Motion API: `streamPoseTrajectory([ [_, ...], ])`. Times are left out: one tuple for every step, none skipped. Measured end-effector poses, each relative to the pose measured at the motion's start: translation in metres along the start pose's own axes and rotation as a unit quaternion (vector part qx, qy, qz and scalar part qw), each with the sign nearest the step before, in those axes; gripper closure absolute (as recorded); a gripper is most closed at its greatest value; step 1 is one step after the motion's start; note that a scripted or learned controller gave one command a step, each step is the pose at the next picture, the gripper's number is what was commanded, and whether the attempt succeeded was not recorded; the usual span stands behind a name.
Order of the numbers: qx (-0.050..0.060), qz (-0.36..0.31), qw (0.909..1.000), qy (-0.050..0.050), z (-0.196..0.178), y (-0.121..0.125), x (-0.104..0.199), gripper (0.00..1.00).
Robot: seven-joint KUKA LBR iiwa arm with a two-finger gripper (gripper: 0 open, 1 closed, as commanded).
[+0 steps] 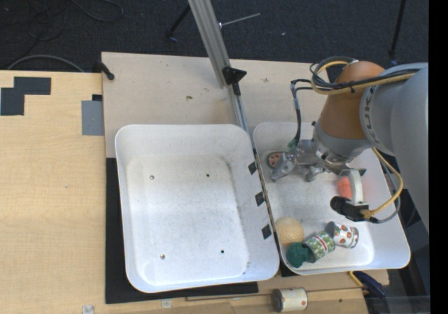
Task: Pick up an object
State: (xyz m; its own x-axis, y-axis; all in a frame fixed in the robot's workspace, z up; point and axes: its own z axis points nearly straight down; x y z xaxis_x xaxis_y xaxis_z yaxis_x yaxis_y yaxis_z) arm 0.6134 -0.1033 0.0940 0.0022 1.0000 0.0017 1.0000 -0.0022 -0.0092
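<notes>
- White shallow left bin [140, 145] sits on the bench, its floor speckled and marked by a few dark dots; nothing lies in it
- Right bin [392, 253], same white plastic, touches the left one along a shared edge fitted with small black clips [260, 198]
- Grey arm [392, 106] with its orange band [346, 113] comes in from the right and hangs over the back half of the right bin
- Gripper [294, 166] is low over the bin's back-left part; whether its tips are spread or closed cannot be told at this angle, and nothing is seen pinched between them
- Small reddish-and-grey object [274, 159] lies just beside the gripper, near the bin's back-left corner
- Tan rounded lump [289, 228] lies at front left; dark green ball [299, 254] just in front of it
- Green-patterned can [320, 244] lies on its side touching the green ball; red-and-white can [346, 235] just beside it to the right
- Orange-red piece [345, 186] rests near the right wall, partly behind a black fitting and yellow cable
- Outside the bins, a small cylinder [290, 299] lies on the bench's front edge
</notes>
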Motion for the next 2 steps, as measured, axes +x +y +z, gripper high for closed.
streamPoseTrajectory([
  [-0.002, 0.004, 1.0000, 0.000, -0.014, 0.001, -0.002, 1.00],
  [-0.005, 0.003, 1.0000, -0.001, -0.055, -0.002, -0.001, 1.00],
])
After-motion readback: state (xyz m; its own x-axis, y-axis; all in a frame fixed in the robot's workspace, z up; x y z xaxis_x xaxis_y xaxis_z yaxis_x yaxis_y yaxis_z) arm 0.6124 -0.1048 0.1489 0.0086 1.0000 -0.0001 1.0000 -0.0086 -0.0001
